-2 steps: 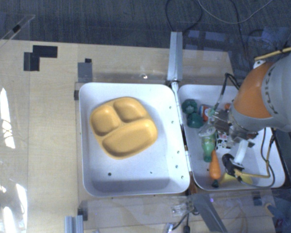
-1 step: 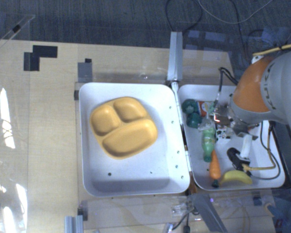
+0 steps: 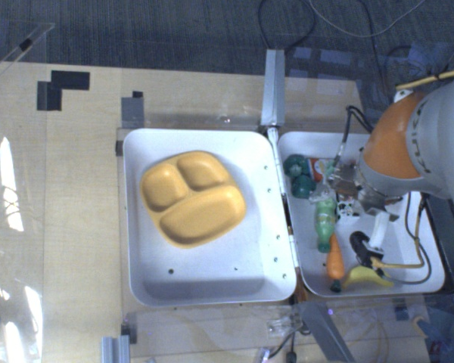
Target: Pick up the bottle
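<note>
My gripper (image 3: 340,195) hangs low over the right bin (image 3: 431,278), at the right of the frame. I cannot tell how it is set. The green bottle (image 3: 325,221) lies in that bin, just left of me, with a carrot (image 3: 334,261) and a banana (image 3: 365,277) below it. The yellow tray (image 3: 193,197) sits in the left bin (image 3: 212,286). I have not lifted the bottle yet, so the whole pick is left.
</note>
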